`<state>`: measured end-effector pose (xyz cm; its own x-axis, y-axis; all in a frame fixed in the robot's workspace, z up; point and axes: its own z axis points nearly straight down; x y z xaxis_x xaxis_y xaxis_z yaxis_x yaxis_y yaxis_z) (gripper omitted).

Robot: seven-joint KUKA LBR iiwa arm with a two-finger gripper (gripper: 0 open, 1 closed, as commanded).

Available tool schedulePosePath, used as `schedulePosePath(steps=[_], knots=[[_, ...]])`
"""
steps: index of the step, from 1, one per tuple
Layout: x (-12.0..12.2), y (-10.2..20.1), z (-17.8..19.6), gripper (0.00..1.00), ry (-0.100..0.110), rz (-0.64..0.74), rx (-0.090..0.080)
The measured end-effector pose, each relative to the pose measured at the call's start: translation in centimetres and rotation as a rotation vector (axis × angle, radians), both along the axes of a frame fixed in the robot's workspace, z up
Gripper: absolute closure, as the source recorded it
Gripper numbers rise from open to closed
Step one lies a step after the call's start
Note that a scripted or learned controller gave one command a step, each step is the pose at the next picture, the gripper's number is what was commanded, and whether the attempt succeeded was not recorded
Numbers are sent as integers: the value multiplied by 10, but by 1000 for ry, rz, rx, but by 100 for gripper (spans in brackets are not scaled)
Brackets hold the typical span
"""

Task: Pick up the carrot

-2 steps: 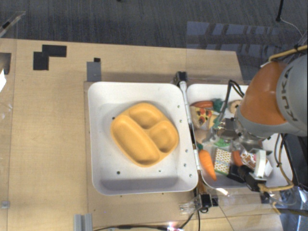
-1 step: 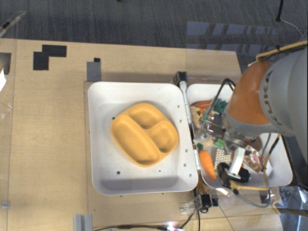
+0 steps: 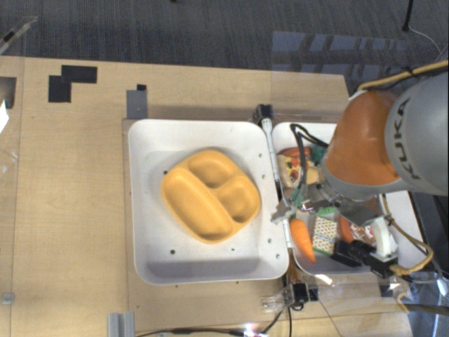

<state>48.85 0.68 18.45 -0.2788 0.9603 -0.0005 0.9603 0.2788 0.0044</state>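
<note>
Carrot point(image 3: 302, 237) lies in the right bin point(image 3: 312, 267), near its front-left corner, not lifted. Gripper point(image 3: 306, 203) hovers just behind it, grip state unreadable. Yellow divided tray point(image 3: 210, 195) sits mid left bin point(image 3: 151, 209). Pick not done.

"KUKA" reads vertically in dark letters on the grey arm point(image 3: 421, 135) housing, right of the orange band point(image 3: 361, 142). A small patterned packet point(image 3: 323, 234) in the right bin point(image 3: 400, 209) has print on it, too small to read.
</note>
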Motion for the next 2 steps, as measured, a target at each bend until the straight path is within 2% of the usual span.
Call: schedulePosePath(steps=[2], knots=[[0, 0, 0, 0, 0, 0, 0]])
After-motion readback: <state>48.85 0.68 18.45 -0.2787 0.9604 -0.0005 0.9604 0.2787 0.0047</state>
